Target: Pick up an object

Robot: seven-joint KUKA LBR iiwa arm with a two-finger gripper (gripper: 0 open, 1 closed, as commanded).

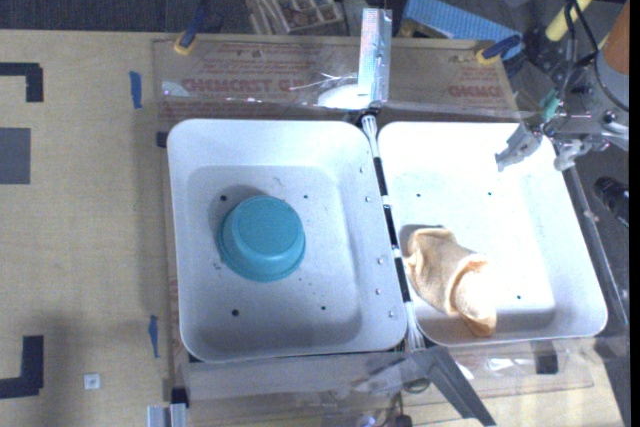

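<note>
The two-finger gripper point(537, 143) hangs over the far right corner of the right white bin point(520, 315); whether its jaws are open I cannot tell. The crumpled tan soft object point(450, 277) lies near-left of it, long axis running diagonally.

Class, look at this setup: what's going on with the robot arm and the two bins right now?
The arm's hand hovers over the upper right corner of the right bin, holding nothing. A tan, crumpled object lies near that bin's lower left corner, apart from the hand. A blue bowl sits upside down in the left bin.
</note>
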